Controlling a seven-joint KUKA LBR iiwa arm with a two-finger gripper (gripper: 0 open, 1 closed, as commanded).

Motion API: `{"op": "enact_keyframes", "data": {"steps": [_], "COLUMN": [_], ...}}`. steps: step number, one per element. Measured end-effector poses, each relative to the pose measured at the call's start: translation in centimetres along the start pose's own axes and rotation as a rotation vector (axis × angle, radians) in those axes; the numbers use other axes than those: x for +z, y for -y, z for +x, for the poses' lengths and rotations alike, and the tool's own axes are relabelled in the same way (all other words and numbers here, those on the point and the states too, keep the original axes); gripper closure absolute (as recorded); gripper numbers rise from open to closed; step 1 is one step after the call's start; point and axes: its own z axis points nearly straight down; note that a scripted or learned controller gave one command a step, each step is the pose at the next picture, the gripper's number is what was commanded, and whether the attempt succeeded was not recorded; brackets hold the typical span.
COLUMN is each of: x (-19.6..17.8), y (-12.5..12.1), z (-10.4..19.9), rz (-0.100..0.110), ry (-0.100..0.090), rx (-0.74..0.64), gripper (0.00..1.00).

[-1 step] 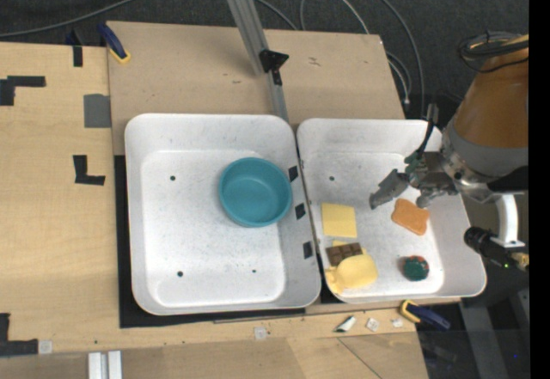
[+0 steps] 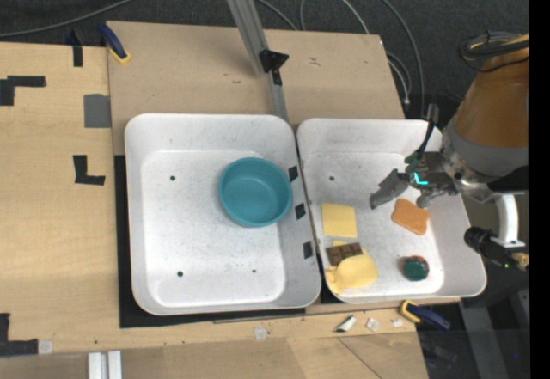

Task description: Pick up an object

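While the gripper [image 2: 404, 189] hangs with its fingers spread and holding nothing, you find the orange block [image 2: 411, 217] just below it, slightly right, its long side slanting down-right.

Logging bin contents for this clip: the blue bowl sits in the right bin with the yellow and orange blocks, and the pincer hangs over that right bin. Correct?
Not quite. The camera view shows the blue bowl alone in the left bin, not the right one. The yellow block and orange block do lie in the right bin, and the pincer hangs over it.
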Motion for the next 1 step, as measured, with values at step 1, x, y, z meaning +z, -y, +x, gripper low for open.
{"op": "enact_keyframes", "data": {"steps": [1], "x": [6.04], "y": [-0.42], "z": [0.69], "rz": [0.006], "ry": [0.000], "rx": [0.000], "gripper": [0.00]}}
